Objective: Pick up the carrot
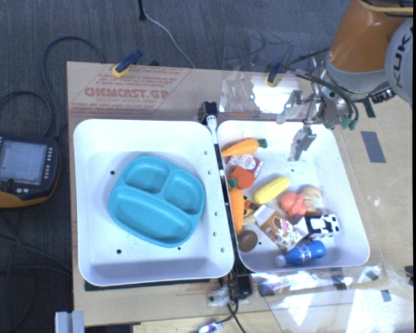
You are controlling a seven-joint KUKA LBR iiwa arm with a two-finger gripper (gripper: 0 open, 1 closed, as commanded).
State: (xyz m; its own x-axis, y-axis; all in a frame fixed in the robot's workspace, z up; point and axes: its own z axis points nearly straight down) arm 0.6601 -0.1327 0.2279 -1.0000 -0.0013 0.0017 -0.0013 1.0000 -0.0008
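An orange carrot (pixel 239 146) with a green stem end lies at the far left corner of the right bin (pixel 347 186). A second long orange piece (pixel 236 210), possibly another carrot, lies along that bin's left wall. My gripper (pixel 291 137) hangs over the far part of the right bin, to the right of the carrot and apart from it. Its fingers (pixel 302 143) are open with nothing between them.
The right bin also holds a yellow banana-like toy (pixel 271 189), a peach (pixel 291 202), a cow-patterned carton (pixel 323 224), a blue bottle (pixel 305 252) and a small box (pixel 281 232). A blue divided plate (pixel 158 198) sits in the left bin (pixel 90 151). A teach pendant (pixel 17 168) lies off the bench at left.
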